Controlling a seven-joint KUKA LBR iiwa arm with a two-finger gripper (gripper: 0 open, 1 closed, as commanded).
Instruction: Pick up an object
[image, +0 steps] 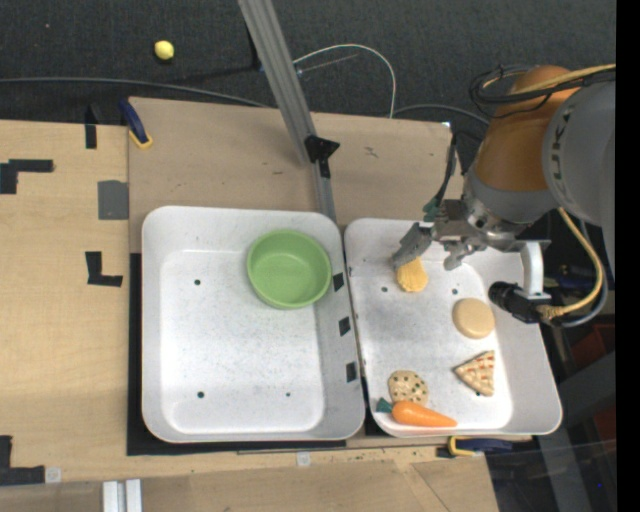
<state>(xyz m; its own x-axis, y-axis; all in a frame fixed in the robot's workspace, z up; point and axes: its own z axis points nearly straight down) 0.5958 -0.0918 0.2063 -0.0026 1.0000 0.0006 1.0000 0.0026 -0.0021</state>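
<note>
My gripper (435, 255) hangs over the back of the right bin (520, 400), its two fingers spread open with bare bin floor between them. A small yellow food piece (411, 278) lies just below the left fingertip (410, 247), outside the gap. Farther forward lie a round beige bun (473, 318), a pizza slice (477, 372), a speckled cookie (406, 386) and an orange carrot (424, 415) at the front edge. None of them is between the fingers.
A green bowl (289, 268) stands at the back right of the left bin (180, 330). A grey pole (285, 80) slants down to the ridge between the bins. Cables loop beside the arm on the right.
</note>
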